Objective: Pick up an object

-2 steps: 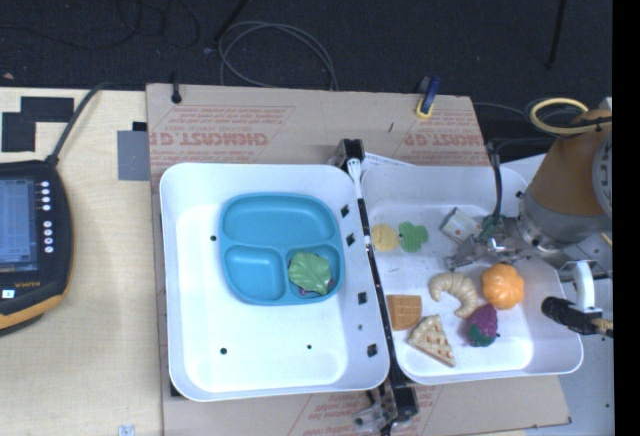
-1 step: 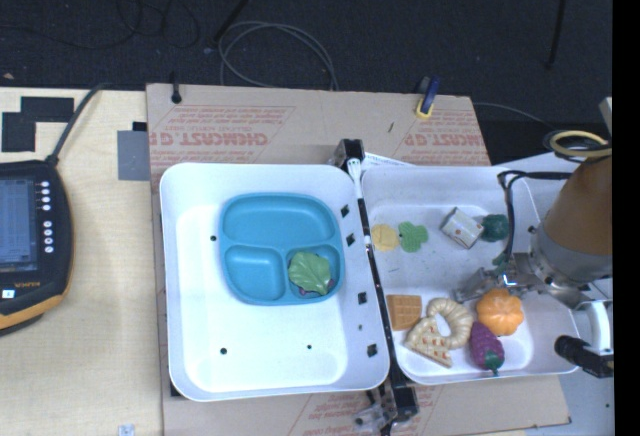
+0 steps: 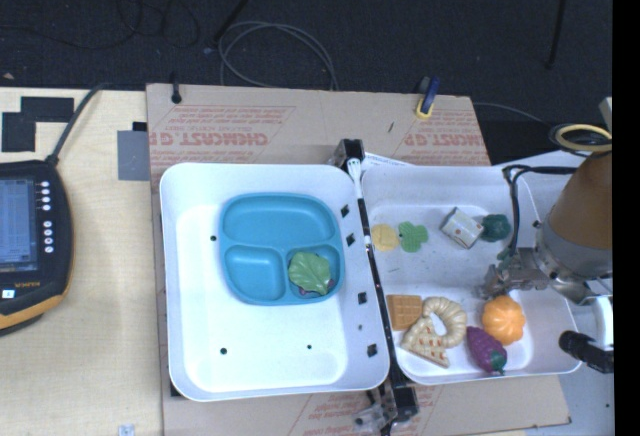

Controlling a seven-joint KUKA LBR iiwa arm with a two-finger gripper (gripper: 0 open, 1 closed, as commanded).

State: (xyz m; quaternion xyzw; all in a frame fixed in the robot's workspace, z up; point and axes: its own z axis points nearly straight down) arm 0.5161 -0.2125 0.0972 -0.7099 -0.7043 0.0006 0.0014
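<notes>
The right bin (image 3: 440, 194) holds several toy foods: a yellow piece (image 3: 384, 238), a green clover shape (image 3: 412, 236), a grey-white block (image 3: 462, 227), a dark green piece (image 3: 495, 226), a square cracker (image 3: 404, 309), a pale ring (image 3: 446, 315), a waffle wedge (image 3: 427, 343), an orange (image 3: 503, 320) and a purple eggplant (image 3: 486, 349). My gripper (image 3: 508, 276) reaches in from the right and hangs low just above the orange, right of the ring. Nothing is seen held in it.
The left bin (image 3: 200, 324) carries a blue divided plate (image 3: 265, 239) with a green leafy piece (image 3: 311, 271) in its right compartment. A pendant controller (image 3: 25, 234) lies at the far left. The arm's body (image 3: 585, 219) covers the right bin's right side.
</notes>
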